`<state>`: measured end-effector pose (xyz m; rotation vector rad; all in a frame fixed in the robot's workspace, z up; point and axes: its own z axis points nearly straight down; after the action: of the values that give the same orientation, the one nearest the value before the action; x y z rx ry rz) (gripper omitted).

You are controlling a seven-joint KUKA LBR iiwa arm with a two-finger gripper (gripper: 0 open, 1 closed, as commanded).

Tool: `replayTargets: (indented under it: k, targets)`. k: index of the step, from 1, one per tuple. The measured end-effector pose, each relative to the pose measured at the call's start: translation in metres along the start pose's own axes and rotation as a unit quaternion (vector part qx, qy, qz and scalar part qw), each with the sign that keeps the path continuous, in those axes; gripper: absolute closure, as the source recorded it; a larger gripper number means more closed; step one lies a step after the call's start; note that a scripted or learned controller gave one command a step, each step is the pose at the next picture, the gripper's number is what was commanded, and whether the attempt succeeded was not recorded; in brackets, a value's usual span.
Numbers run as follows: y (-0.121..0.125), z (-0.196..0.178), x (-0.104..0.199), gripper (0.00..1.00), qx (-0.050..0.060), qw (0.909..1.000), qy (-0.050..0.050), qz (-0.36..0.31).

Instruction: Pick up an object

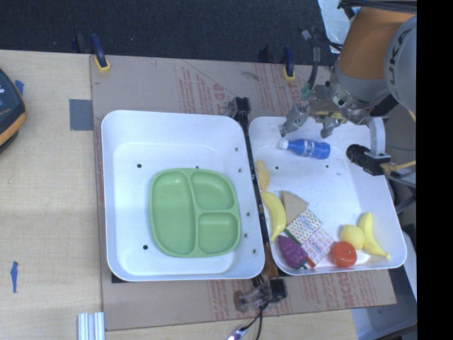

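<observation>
My gripper hangs over the far edge of the right bin, fingers spread, open, nothing between them. Just below it lies a blue bottle with a white cap, on its side. Nearer the front of that bin sit a banana along the left wall, a tan wedge, a patterned packet, a purple grape bunch, a red tomato, a yellow lemon and a second banana.
The left bin holds a green divided plate. Both bins sit on a cardboard sheet clamped at the back. A black and orange device lies at the bench's far left.
</observation>
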<state>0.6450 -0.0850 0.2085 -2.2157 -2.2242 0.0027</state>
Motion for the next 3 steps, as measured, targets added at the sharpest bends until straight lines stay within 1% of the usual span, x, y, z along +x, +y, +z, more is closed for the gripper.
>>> replayTargets:
  k: [1, 2, 3]
  targets:
    - [0.015, 0.098, -0.034, 0.00, -0.008, 1.0000, -0.003, -0.001]
    - [0.017, 0.106, -0.074, 0.00, -0.008, 1.0000, -0.001, -0.002]
    - [0.017, 0.095, -0.075, 1.00, -0.006, 1.0000, -0.002, -0.003]
